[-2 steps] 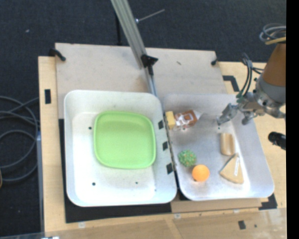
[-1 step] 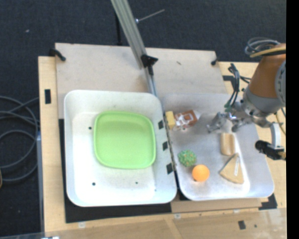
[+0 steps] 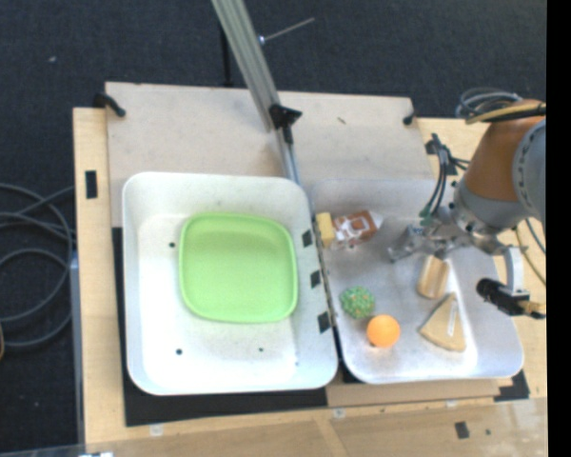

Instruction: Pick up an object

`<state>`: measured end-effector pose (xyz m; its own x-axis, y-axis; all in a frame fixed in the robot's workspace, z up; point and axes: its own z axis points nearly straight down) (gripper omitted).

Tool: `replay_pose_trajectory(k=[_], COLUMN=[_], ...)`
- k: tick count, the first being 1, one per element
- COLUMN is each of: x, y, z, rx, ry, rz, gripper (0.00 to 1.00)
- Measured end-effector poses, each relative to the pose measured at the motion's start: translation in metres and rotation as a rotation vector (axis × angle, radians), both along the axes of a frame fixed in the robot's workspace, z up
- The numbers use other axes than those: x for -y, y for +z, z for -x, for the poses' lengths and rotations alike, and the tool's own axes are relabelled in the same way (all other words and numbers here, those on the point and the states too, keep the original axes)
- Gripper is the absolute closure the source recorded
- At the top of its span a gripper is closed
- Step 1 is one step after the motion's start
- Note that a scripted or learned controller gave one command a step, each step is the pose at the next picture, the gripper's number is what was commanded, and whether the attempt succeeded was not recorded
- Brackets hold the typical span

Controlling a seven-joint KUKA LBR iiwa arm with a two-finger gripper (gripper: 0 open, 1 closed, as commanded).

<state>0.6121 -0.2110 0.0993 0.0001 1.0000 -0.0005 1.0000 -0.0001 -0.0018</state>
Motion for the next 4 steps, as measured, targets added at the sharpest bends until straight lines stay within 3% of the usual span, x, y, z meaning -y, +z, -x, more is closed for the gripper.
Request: replay_pose_trajectory(k=[1,3,4], x=[0.001,0.001,0.003], y=[0.013,0.139,0.182], z=[-0.001,0.001,0.002], rx=[0.004,0.008,0.006], ry=[0.0,0.0,0.0], rz=[0.001,0.001,0.001], gripper=[1.0,1.0,1.0])
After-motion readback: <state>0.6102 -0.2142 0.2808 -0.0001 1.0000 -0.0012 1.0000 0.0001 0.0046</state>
